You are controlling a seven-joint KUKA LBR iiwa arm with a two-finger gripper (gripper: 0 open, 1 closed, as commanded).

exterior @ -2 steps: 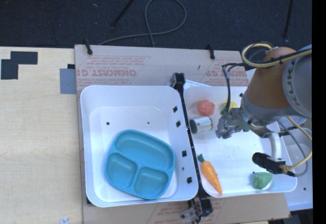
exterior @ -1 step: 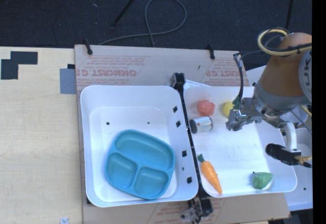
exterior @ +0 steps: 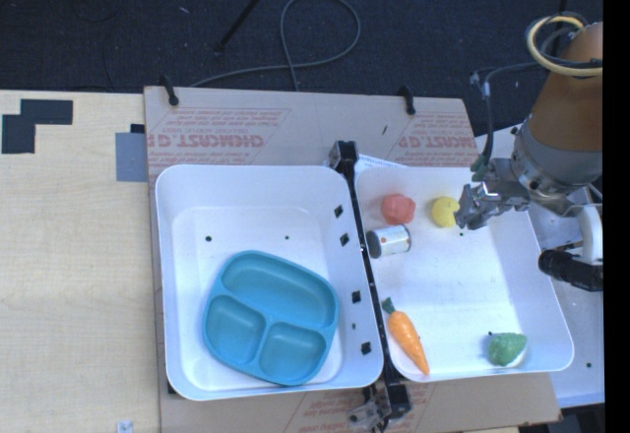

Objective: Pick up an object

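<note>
The right bin (exterior: 472, 278) holds a pink-red round fruit (exterior: 398, 208), a yellow fruit (exterior: 444, 212), a small silver can (exterior: 389, 241) lying on its side, an orange carrot (exterior: 408, 340) near the front left, and a green leafy item (exterior: 506, 348) at the front right. My gripper (exterior: 471, 210) hangs over the back of the right bin, just right of the yellow fruit and close against it. Its dark fingers point down and left. Nothing visibly sits between them.
The left bin (exterior: 187, 224) holds a blue divided tray (exterior: 269, 317). A black divider clip strip (exterior: 354, 254) runs between the bins. Cardboard (exterior: 276, 131) lies under both bins. Cables trail on the dark floor behind.
</note>
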